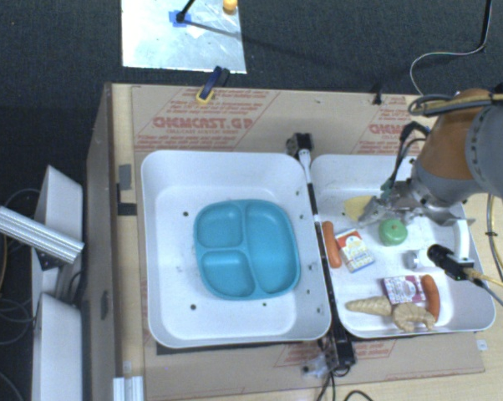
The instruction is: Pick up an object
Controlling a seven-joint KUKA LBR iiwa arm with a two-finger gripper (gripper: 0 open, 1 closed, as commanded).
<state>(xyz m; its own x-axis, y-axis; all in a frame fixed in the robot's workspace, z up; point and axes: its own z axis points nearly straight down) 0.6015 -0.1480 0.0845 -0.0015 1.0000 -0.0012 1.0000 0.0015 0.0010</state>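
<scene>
Arm (464,153) enters from 3 o'clock, orange band above the wrist, reaching down into the right bin (477,307). Gripper (392,200) sits low at the bin's 12 o'clock area, just above a green round object (393,231) and beside a yellow piece (358,205); finger opening: cannot tell, nothing visibly held. Right bin also has an orange carrot (331,245) at 9 o'clock, small carton (355,251), red packet (402,290), sausage (431,296), cone (368,307) at 6 o'clock. Left bin (164,224) holds a blue divided plate (245,249), centre.
</scene>
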